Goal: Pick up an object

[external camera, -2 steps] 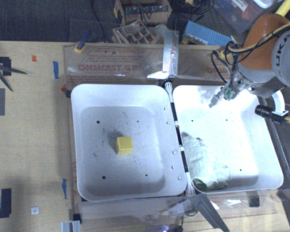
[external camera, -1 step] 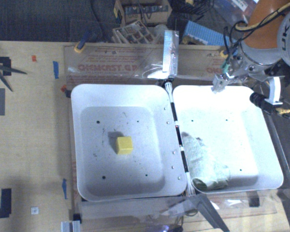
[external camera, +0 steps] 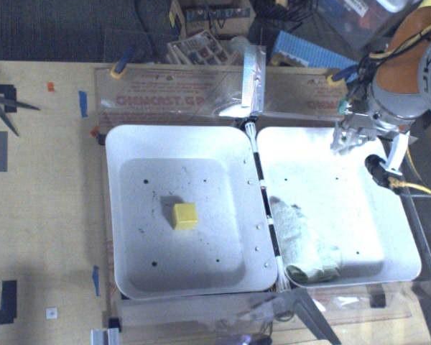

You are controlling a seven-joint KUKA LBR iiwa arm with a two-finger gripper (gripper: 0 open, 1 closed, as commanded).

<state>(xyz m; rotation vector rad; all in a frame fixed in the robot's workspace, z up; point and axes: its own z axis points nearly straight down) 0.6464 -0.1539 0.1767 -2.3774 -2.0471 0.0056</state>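
Nothing has been picked up yet. The gripper [external camera: 345, 141] is seen over the right bin's [external camera: 395, 264] far edge; whether it is wide or narrow cannot be told. The yellow block [external camera: 185, 215] lies in the left bin [external camera: 129, 149] (near its middle), squarish, with no clear long axis. A rolled cloth [external camera: 305, 246] lies in the right bin, its length running near to far.
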